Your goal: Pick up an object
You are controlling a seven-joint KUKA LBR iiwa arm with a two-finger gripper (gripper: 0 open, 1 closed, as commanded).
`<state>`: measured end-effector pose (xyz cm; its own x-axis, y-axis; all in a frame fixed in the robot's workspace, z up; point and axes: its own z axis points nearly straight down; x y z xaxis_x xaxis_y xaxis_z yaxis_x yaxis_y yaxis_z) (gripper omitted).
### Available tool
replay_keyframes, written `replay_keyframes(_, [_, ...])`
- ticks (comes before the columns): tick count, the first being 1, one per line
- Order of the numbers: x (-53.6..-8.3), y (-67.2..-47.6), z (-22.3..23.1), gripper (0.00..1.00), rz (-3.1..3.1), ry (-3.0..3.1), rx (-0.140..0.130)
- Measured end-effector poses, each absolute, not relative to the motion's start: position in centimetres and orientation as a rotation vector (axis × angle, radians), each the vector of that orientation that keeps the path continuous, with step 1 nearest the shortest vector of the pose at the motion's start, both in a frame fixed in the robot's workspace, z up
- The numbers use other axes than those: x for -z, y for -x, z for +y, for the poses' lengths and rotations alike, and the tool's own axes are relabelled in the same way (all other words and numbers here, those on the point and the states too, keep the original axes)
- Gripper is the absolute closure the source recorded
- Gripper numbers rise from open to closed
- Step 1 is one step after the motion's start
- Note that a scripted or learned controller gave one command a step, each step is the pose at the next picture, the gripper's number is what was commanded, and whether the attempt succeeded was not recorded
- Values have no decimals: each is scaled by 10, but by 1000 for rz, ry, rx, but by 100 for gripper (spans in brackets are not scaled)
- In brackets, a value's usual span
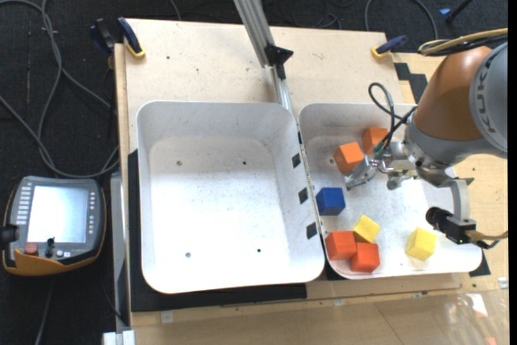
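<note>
Toward right bin's (452,262) far edge, gripper (362,171) is hovering by orange cube (349,156); opening: cannot tell. Cube likely light, rigid; flat opposite faces suit gripping.

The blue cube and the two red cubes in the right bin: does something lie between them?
No. In the camera view, only bare white bin floor separates the blue cube from the two red cubes.

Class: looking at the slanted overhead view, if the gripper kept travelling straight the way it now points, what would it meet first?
Probably the orange cube: the gripper points toward the view's left and sits right beside it. Depth is unclear, so it may pass just by it.
</note>
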<state>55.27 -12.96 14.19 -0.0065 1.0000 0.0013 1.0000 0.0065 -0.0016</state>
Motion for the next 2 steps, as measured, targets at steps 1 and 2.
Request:
replay_keyframes(1, [-155,-552,-133,100,-2222,2223,1])
replay_keyframes(2, [-155,-552,-133,0,-2221,2223,0])
